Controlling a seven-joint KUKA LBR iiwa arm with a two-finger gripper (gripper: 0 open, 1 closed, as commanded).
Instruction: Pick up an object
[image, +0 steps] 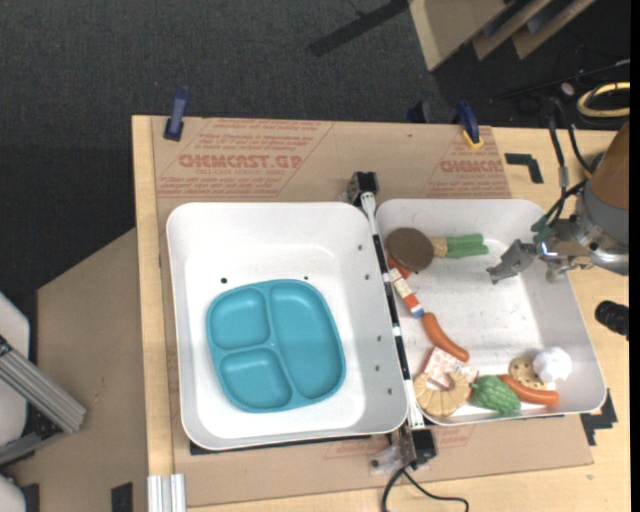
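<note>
You see the gripper near the right bin's far right edge, fingers spread, holding nothing | brown-headed green-handled brush at far left corner, handle pointing right.

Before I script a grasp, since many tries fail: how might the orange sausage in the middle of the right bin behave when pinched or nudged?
The orange sausage looks rounded and narrow, so it may roll if nudged sideways. Its smooth surface could slip from a shallow pinch. It looks small, probably light, and lies apart from the pile near the right bin's front edge.
</note>
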